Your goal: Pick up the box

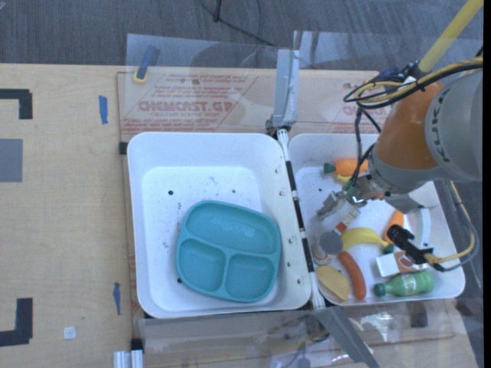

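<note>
The box [389,265] is a small white carton with an orange patch, lying in the right bin [453,282] near its front, between the banana [363,238] and the green bottle [405,284]. My gripper [336,205] hangs over the left middle of that bin, up and to the left of the box and apart from it. Its fingers stand open with nothing between them. The arm's orange band and wrist cover the bin's back right part.
The right bin also holds an orange fruit [347,167], a carrot [395,222], a red sausage [353,274], a grey disc [330,242] and a pale bread piece [332,283]. A teal divided plate [228,249] lies in the left bin [153,175].
</note>
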{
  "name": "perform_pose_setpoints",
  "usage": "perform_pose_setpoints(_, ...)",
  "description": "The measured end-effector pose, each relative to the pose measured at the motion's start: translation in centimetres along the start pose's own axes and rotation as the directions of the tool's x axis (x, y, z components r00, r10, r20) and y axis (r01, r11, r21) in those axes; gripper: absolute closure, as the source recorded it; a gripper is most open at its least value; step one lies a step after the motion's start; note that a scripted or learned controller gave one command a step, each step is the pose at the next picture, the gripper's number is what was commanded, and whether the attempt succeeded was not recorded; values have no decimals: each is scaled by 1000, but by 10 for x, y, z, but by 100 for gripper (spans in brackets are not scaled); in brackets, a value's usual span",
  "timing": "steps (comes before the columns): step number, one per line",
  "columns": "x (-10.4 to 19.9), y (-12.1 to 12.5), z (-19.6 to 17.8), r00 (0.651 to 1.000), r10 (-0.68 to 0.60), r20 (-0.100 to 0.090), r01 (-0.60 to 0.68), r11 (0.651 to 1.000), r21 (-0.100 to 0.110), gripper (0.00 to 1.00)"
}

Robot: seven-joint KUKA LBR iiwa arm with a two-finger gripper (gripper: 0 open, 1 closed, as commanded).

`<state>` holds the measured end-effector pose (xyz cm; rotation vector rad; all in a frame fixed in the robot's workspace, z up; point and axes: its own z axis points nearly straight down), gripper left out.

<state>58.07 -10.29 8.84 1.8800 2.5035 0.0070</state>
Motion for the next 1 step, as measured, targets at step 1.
perform_pose_setpoints(1,-3,1,-10,1000,3,4,-3,1000,-5,100)
